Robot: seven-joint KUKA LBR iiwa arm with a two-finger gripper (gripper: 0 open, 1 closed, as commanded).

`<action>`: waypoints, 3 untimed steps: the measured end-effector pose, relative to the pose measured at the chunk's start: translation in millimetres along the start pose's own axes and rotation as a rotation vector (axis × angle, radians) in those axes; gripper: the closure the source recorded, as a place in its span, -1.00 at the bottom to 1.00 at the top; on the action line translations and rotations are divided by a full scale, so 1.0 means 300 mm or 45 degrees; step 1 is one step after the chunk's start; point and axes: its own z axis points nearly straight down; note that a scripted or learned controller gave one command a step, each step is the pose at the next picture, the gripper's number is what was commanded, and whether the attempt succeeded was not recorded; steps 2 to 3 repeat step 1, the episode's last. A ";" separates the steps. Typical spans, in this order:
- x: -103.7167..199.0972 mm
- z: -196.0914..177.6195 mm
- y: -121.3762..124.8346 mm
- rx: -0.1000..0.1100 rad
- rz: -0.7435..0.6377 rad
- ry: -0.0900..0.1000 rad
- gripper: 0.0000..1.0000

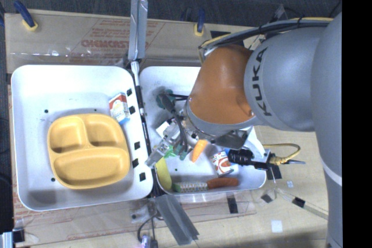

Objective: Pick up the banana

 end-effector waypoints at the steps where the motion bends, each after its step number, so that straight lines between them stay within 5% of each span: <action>1: 0.165 0.001 0.184 -0.001 -0.069 -0.003 -1.00; 3: 0.165 0.001 0.184 -0.001 -0.069 -0.003 -1.00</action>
